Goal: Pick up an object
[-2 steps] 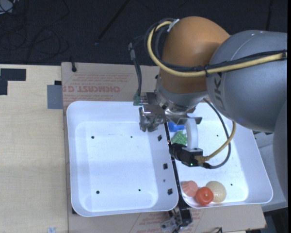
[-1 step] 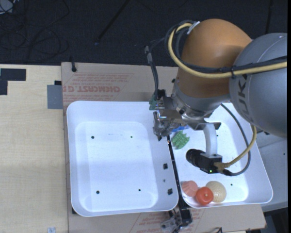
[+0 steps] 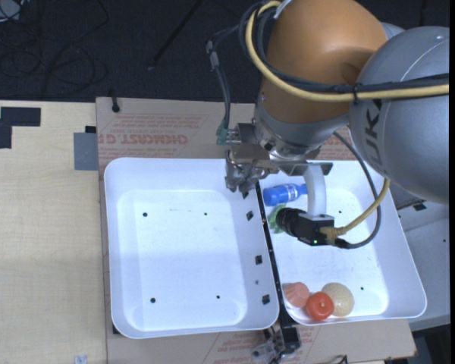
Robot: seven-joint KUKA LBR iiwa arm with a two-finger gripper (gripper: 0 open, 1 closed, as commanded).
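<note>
Hovering gripper above bins' shared rim

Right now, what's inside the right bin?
Right bin: blue bottle-like item at the far end, a mostly covered green thing beside it; pink piece, red ball, beige ball at the near edge. The arm covers the far part; anything under it is hidden.

Arm reaches in from the right of the view, its grey link large at upper right. Orange band sits foremost, its domed top turned toward the camera. Wrist points steeply down, and the tool hangs below the band's left side, near the centre of the view, low over the surface.
</note>
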